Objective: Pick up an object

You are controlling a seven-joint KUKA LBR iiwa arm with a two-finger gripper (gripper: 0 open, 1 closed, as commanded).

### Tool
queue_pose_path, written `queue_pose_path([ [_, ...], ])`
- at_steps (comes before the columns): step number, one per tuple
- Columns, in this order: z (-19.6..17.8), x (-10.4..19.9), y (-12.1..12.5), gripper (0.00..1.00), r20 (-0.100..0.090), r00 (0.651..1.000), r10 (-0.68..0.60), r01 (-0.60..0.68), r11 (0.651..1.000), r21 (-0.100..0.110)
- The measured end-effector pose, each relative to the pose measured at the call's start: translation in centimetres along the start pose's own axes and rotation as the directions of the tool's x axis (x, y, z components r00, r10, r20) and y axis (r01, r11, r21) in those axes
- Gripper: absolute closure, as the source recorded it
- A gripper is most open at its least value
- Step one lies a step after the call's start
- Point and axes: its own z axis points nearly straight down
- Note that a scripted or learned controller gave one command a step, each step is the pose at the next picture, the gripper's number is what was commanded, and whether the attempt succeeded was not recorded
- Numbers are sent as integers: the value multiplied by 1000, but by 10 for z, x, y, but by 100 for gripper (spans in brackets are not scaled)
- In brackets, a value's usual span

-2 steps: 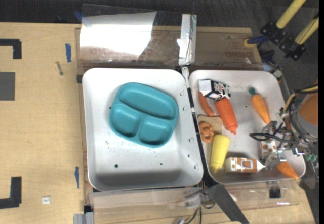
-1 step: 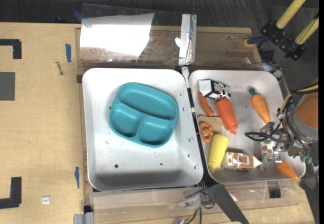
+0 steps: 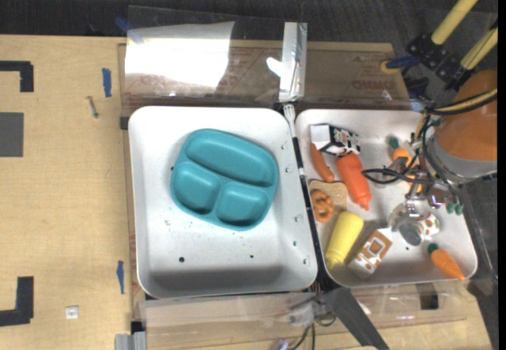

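Arm (image 3: 466, 131): seen entering from the right, its orange band above the right bin (image 3: 466, 261).
Tool (image 3: 413, 218): lowered into the right bin, near its right side; whether it is released or clenched cannot be told, wires and small parts crowding it.
Left bin (image 3: 158, 254): a teal divided plate (image 3: 224, 178) is carried near its middle.
Right bin, left part: an orange bottle (image 3: 355, 179), a thin orange stick (image 3: 322, 165), a pretzel (image 3: 322, 203) and a yellow bottle (image 3: 343, 236) are laid close together.
Right bin, front: a small brown-and-white packet (image 3: 371, 251) is placed just beside the yellow bottle; a carrot (image 3: 447, 263) lies at the right corner.
Bench (image 3: 55, 182): tan, marked with black tape.
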Motion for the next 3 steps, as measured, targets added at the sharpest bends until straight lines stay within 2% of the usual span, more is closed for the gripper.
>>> queue_pose_path([
  [1,-2,77,42,0,-2,998,70,-70,998,3],
  [2,-1,6,52,0,3,999,52,-52,999,9],
  [3,-2,37,56,0,5,988,154,-154,988,27],
])
